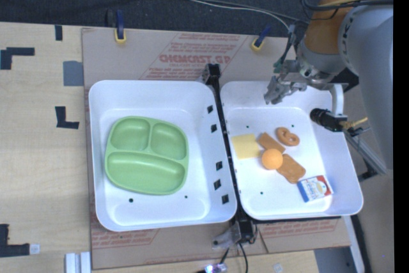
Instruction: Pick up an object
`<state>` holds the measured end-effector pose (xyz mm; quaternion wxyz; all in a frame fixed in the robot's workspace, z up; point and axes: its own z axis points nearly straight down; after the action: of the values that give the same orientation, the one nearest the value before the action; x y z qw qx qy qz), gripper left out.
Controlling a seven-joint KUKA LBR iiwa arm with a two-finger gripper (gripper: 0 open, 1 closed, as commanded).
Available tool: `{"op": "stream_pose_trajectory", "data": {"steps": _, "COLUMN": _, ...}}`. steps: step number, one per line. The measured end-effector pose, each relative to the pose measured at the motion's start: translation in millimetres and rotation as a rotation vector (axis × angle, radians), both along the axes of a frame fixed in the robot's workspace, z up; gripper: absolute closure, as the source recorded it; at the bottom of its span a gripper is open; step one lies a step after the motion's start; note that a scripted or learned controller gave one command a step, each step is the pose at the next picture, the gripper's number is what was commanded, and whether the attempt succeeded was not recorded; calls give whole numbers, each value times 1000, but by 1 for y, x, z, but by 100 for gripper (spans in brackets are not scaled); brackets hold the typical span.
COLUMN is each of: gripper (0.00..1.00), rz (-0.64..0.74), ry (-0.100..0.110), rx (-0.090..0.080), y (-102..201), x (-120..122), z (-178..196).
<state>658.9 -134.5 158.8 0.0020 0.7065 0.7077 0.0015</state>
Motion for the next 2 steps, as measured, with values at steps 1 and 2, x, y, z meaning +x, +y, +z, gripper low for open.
{"op": "stream_pose_trajectory", "data": {"steps": 1, "gripper": 100, "rz": -1, "ry": 2, "rx": 0, "y": -2, "x": -6, "z": 46}}
{"op": "stream_pose_trajectory", "data": {"steps": 2, "gripper": 100, "rz": -1, "ry": 0, "rx": 0, "y": -8, "x": -11, "z": 105}}
